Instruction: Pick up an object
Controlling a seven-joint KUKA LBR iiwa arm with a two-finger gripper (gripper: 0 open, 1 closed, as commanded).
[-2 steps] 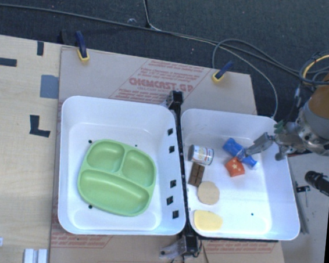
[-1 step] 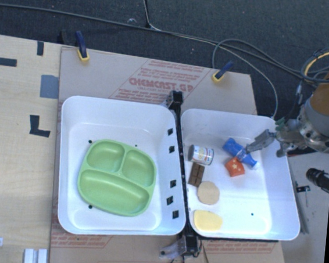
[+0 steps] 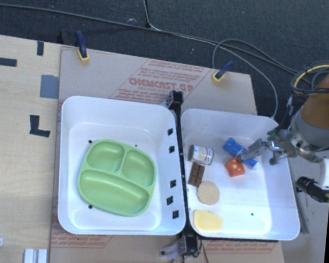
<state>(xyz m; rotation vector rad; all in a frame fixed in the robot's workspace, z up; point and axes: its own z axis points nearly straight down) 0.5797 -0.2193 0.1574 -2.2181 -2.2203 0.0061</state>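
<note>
From the overhead camera view I see the end effector (image 3: 255, 150) low over the right bin (image 3: 272, 218), close beside the blue block (image 3: 233, 146) and the orange block (image 3: 235, 167). I cannot tell how it is set. I judge this the approach step, nothing lifted yet. Next I'd want it centred over the blue block before closing. The green tray (image 3: 116, 177) sits in the left bin (image 3: 69, 147).

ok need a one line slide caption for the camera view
KUKA arm's gripper reaches over the right bin beside a blue object and orange block; green tray in left bin.
</note>
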